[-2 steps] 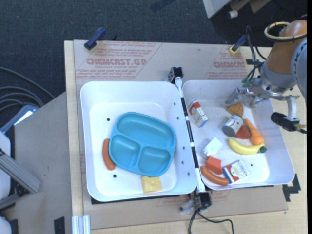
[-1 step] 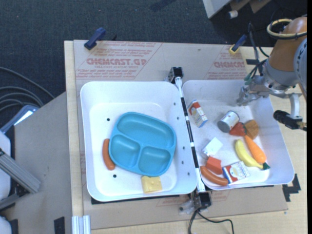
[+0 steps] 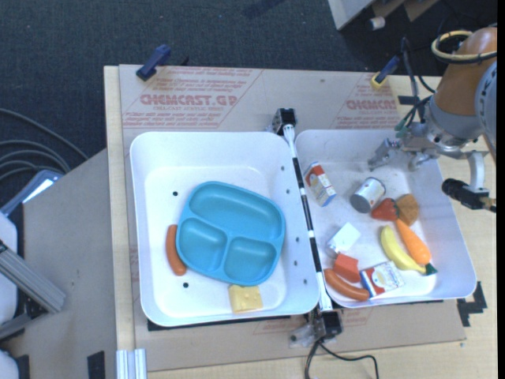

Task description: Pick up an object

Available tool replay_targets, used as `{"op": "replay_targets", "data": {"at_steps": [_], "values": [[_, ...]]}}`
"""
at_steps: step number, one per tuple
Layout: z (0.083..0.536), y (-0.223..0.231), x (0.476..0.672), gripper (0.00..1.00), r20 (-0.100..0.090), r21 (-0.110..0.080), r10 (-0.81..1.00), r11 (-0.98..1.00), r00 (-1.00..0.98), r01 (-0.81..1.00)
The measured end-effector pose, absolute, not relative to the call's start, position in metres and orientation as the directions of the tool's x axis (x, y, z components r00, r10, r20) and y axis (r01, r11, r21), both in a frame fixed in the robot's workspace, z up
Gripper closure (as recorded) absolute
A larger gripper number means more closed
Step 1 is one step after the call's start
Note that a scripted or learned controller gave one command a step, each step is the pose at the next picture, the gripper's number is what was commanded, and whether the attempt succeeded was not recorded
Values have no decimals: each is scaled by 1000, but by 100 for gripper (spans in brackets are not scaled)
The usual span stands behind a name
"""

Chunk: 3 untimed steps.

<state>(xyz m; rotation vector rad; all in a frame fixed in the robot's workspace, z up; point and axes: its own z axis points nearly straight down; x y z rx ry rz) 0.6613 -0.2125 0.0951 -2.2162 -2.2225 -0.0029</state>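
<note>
The gripper [image 3: 392, 150] hangs over the right bin's [image 3: 458, 235] far edge; whether it is spread or pressed together I cannot tell. Just nearer stands a metal can [image 3: 368, 194], with a small carton [image 3: 319, 185] by the dividing edge. Strawberry [image 3: 385, 209], carrot [image 3: 414, 242] and banana [image 3: 397, 249] crowd the right side. A blue plate [image 3: 229, 232] fills the left bin's [image 3: 154, 212] middle.
</note>
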Motion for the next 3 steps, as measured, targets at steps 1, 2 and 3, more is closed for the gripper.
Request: {"op": "replay_targets", "data": {"at_steps": [1,2,3], "values": [[85,-152,667,0,2,-2,1000,1,-1,1000],[95,-152,667,100,1,0,1000,1,-1,1000],[95,-152,667,0,1,-1,1000,1,-1,1000]]}}
